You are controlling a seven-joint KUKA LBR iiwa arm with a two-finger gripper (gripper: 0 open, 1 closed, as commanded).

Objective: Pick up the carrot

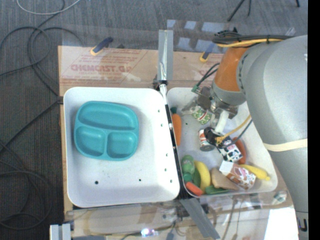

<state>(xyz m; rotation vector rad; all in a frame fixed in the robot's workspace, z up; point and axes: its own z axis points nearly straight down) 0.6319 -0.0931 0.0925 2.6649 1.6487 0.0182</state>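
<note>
The carrot (176, 126) lies at nine o'clock from the pincer (216, 129), long axis twelve-to-six; its gape I cannot tell.

Even bright light, soft shadows, slightly grainy

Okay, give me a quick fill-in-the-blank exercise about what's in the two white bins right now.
1. The turquoise three-compartment plastic tray lies in the ____ bin.
2. The long orange carrot lies along the right bin's ____ wall.
3. The curved yellow banana lies just right of a ____ vegetable.
4. The two-finger gripper is over the ____ bin.

Missing words: left; left; green; right
</note>
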